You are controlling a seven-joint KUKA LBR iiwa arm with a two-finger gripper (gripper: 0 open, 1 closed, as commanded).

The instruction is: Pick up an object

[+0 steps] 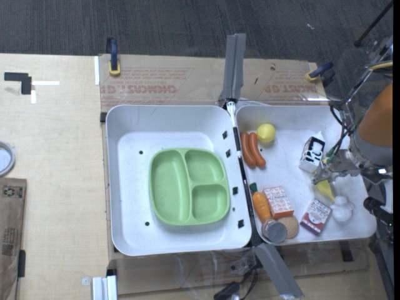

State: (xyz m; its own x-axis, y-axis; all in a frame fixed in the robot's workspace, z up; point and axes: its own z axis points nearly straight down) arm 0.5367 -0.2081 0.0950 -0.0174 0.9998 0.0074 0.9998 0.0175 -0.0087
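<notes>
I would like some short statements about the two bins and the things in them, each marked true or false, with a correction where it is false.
1. The green tray lies in the left bin. True.
2. The tray has three compartments. True.
3. The lemon lies in the left bin. False: it lies in the right bin, near its far side.
4. The carrot lies beside the divider between the bins. True.
5. The sausages rest on the tray. False: they lie in the right bin, next to the lemon.
6. The gripper hangs over the left bin. False: it is over the right bin, near its right side.
</notes>
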